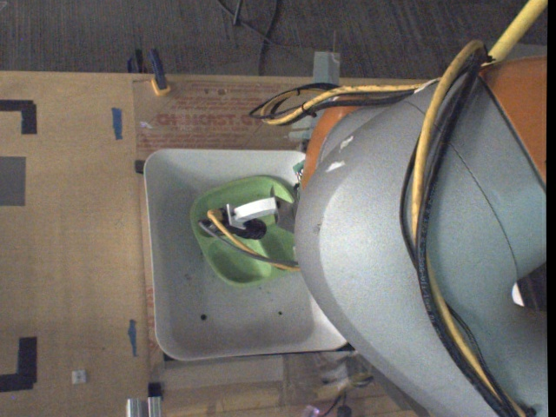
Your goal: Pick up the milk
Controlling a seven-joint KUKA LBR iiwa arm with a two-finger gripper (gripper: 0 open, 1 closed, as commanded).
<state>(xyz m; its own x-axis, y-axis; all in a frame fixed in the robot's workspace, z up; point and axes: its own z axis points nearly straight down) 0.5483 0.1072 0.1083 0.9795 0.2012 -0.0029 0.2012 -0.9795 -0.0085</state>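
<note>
Saw the grey arm (pixel 417 259) sweeping in from 3 o'clock, bulking over the whole right half of the view down to 5 o'clock. Noted its orange band (pixel 521 102) up at 2 o'clock, and black and yellow cables (pixel 430 189) draped across the grey casing. Found a white bin (pixel 174 259) toward 8 o'clock on the tabletop (pixel 69 233), its right side covered by the arm. Made out a green bowl-shaped thing (pixel 234 263) lying in the bin's upper middle, touching the arm's edge at its 3 o'clock side. Spotted over that green thing a white block (pixel 254 208), a black part (pixel 253 229) just below it, and a thin yellow cable (pixel 239 243) curving across toward 4 o'clock. Could not tell whether the jaws stood spread or pressed together, nor whether anything sat pinched there. Could not tell where the milk lay. Saw strips of blue tape (pixel 117 122) on the tabletop at 10 o'clock.
</note>
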